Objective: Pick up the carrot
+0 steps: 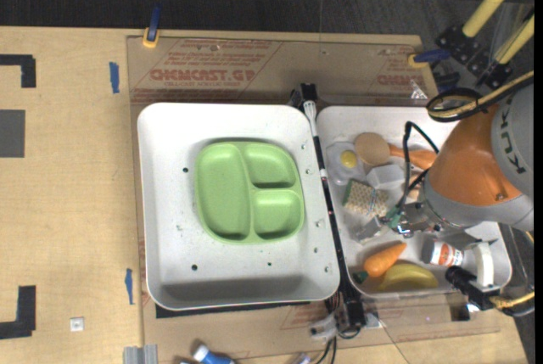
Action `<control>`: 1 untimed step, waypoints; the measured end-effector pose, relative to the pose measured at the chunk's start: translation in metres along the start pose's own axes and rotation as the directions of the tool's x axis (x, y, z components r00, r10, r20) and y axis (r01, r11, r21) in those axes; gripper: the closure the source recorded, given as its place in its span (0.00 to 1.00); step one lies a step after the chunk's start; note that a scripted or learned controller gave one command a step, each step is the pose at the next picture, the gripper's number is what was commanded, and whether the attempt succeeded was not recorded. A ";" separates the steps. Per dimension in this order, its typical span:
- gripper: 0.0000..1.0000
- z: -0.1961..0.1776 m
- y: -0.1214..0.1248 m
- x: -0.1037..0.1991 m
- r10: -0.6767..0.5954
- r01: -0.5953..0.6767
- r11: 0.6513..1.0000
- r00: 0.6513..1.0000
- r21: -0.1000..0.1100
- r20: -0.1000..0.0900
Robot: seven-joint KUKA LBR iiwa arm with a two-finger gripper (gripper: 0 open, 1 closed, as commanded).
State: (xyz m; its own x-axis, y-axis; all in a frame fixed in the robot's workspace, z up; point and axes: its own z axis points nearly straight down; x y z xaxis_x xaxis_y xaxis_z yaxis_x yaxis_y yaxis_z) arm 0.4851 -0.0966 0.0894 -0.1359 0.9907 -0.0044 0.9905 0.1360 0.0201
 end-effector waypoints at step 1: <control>0.00 0.000 0.000 0.000 0.073 -0.073 0.997 0.997 -0.001 0.003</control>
